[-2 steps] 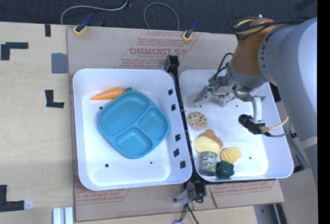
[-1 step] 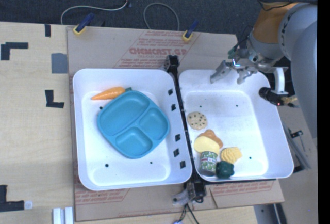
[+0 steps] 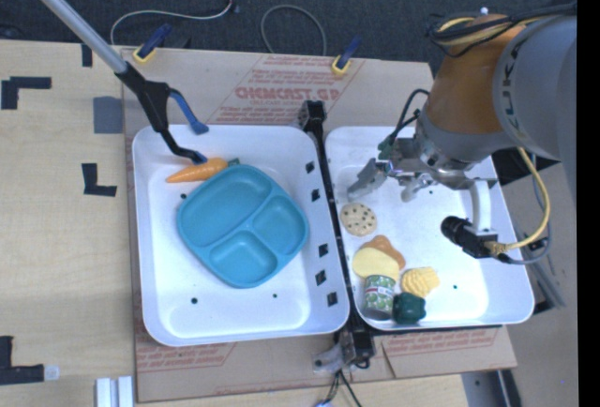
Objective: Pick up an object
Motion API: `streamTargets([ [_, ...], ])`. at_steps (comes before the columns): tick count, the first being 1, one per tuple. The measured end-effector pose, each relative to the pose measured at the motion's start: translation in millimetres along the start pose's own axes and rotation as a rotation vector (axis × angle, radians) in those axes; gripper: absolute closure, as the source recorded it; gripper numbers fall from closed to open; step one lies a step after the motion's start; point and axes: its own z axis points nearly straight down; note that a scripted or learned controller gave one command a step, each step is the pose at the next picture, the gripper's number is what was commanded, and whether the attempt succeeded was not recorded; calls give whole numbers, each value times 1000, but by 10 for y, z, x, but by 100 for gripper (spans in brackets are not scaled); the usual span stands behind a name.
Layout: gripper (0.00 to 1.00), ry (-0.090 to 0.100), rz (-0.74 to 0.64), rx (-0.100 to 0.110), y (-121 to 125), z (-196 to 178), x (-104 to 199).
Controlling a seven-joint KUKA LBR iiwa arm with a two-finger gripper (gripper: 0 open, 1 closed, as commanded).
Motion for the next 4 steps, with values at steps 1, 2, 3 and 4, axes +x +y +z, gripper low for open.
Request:
streamTargets([
  [1,0,-5,10,-6,-393,1155,-476],
  [2,0,-6,3,-13,451,1088,-477],
  [3,100,-7,5,-13,428,982,-484],
  [4,100,-2,-2,-13,265,54,272],
])
